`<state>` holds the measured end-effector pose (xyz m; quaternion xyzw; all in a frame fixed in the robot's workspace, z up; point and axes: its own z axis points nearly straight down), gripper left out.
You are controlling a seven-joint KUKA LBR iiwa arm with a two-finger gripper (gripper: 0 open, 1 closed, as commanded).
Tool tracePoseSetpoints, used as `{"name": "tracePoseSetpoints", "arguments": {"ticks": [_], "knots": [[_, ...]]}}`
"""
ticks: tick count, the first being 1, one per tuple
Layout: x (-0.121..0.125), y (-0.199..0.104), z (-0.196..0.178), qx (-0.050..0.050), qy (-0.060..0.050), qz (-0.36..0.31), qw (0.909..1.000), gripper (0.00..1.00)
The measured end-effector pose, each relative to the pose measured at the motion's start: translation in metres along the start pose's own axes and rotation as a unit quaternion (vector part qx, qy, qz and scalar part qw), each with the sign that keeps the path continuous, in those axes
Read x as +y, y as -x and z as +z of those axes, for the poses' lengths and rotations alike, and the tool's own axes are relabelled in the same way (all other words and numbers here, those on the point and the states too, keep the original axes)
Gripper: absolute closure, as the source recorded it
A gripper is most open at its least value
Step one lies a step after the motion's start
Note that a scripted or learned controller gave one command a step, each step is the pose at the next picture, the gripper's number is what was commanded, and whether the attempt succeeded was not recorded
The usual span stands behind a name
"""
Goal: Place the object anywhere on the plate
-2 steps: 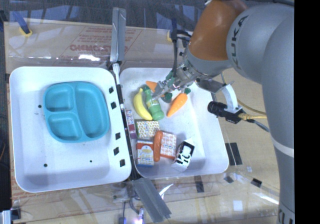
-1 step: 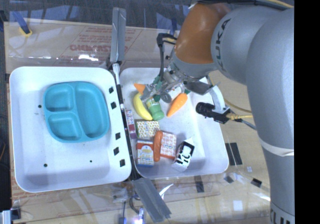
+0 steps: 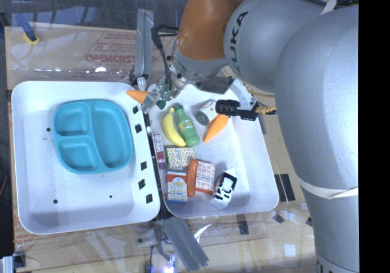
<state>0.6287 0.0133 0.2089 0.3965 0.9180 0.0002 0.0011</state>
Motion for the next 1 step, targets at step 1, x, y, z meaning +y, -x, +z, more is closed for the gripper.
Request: {"name": "tracePoseSetpoints", "arguments": {"ticks": [1], "knots": [[-0.0001,0.0001,0.0000,0.000,0.000,0.000,1.0000,0.00]]}}
